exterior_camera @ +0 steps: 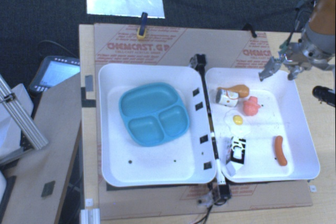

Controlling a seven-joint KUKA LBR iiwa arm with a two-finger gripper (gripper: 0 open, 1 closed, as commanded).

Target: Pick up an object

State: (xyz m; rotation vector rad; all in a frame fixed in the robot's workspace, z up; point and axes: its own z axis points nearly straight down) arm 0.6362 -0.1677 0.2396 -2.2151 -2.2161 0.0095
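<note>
white bin (294, 97), sausage (280, 150) far below jaws (281, 68)

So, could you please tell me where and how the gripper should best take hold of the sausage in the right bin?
Probably across the middle of the sausage, coming straight down from above. It lies flat and alone on the bin floor, long axis running near to far, so closing across its narrow width looks easiest.

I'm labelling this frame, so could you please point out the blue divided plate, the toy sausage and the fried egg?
blue divided plate (154, 113): camera view, large upper compartment.
toy sausage (280, 150): camera view, middle of its length.
fried egg (238, 119): camera view, yellow yolk.
</note>
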